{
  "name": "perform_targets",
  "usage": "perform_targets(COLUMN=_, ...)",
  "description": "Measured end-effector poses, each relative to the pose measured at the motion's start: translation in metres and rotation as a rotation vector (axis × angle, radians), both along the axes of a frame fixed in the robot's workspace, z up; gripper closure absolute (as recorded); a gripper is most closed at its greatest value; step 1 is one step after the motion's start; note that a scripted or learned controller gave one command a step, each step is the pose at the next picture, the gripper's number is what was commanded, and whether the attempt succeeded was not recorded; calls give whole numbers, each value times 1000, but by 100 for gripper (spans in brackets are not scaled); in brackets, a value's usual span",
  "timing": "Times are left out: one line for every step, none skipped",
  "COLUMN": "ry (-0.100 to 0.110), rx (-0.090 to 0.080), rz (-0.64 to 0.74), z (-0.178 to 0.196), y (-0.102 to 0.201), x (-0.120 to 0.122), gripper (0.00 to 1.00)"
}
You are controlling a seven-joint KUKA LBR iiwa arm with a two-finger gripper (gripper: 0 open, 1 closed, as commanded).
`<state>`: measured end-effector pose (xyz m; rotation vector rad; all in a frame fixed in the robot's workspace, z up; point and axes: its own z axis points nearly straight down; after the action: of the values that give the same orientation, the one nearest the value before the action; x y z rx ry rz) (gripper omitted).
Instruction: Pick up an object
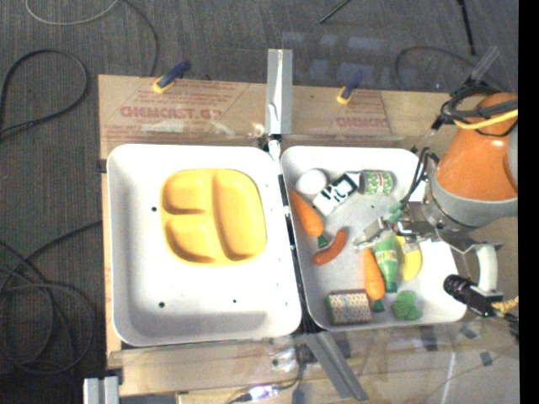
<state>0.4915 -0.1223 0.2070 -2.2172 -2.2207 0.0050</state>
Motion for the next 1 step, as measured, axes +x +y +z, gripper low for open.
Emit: perform_targets(ry=-15, rx=-1, rz=-35, z=-118, y=18, x=-5, gripper=0)
